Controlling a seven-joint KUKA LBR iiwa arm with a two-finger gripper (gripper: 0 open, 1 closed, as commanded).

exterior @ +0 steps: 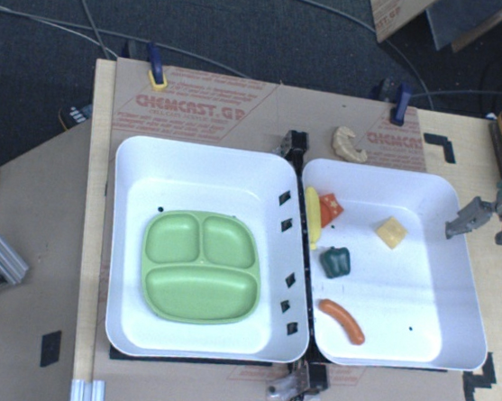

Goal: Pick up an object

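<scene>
The right bin (455,311) holds several small items: a yellow block (391,232), a dark green pepper-like piece (335,262), an orange-red sausage (341,321), a red piece (330,207) and a long yellow piece (311,216) against the left wall. My gripper (484,227) hovers at the bin's right rim, well to the right of the yellow block. Its two grey fingers stand apart with nothing between them.
A green divided plate (200,266) lies in the left bin (125,225). A beige lump (350,144) rests on the board behind the bins. Blue clamps (157,70) (400,104) grip the board's far edge. Cables cross the dark floor behind.
</scene>
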